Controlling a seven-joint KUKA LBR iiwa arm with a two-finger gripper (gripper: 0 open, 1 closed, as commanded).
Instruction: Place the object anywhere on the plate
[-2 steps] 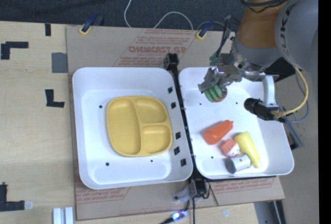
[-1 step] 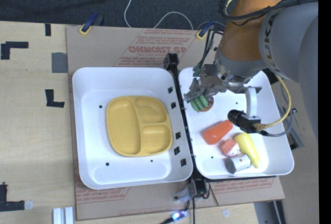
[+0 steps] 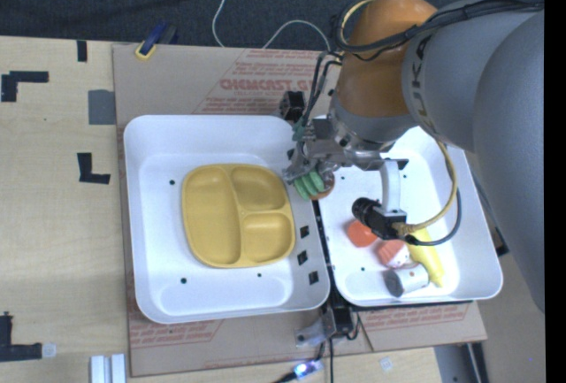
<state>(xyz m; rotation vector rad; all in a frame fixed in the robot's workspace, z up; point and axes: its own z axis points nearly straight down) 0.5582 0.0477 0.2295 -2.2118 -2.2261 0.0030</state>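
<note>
A yellow plate [image 3: 237, 215] with three compartments lies in the left white bin [image 3: 159, 195]. My gripper [image 3: 309, 176] hangs over the divider between the two bins, just off the plate's upper right corner. A small green ridged object [image 3: 309, 187] with a brownish part beside it sits between the fingertips, so the gripper looks shut on it. The wrist and the arm's orange band [image 3: 380, 54] hide the fingers' upper parts.
The right bin [image 3: 469, 222] holds an orange-red piece [image 3: 360, 234], a pink and white item [image 3: 395, 254], a yellow banana-like piece [image 3: 430, 261] and a grey cylinder [image 3: 403, 283]. A yellow cable [image 3: 447, 222] loops from the arm over that bin.
</note>
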